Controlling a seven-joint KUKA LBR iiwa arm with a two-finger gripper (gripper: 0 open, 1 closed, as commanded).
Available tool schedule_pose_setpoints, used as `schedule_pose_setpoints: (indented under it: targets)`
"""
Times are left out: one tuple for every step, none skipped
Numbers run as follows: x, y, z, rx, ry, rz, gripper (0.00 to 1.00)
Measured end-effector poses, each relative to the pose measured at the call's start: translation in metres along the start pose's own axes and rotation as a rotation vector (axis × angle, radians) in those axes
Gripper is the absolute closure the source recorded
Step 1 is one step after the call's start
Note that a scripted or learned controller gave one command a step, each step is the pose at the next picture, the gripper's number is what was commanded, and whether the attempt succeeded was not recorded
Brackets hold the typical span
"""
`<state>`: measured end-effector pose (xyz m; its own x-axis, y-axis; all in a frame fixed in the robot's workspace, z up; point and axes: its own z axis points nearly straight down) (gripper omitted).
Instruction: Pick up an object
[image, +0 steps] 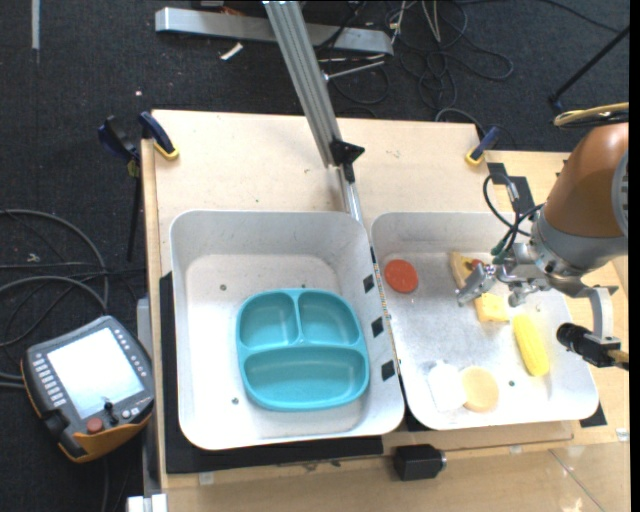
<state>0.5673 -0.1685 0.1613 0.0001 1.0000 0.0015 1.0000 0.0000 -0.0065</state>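
Note:
My gripper (494, 288) hangs low over the right bin (420, 235), its two grey fingers spread apart, so it is open. A small yellow block (491, 309) lies just in front of the fingertips, not held between them. A tan-yellow wedge (462, 266) sits right behind the left finger. A red disc (401, 276) lies further left. A long yellow corn-like piece (531, 344) rests to the right. A white round piece (443, 385) and a pale yellow round piece (481, 389) sit at the bin's front edge.
The left bin (200, 250) holds a teal divided plate (300, 347). A slanted metal pole (312, 85) ends at the wall between the bins. A teach pendant (85, 385) lies off the bench at the left.

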Motion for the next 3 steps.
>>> schedule_pose_setpoints:
  targets:
    - [-0.001, 0.002, 0.044, -0.002, -0.001, 0.0, 0.0]
    - [-0.001, 0.003, 0.031, -0.008, -0.002, 0.0, 1.0]
    - [-0.006, 0.001, -0.032, -0.013, -0.004, -0.001, 1.0]
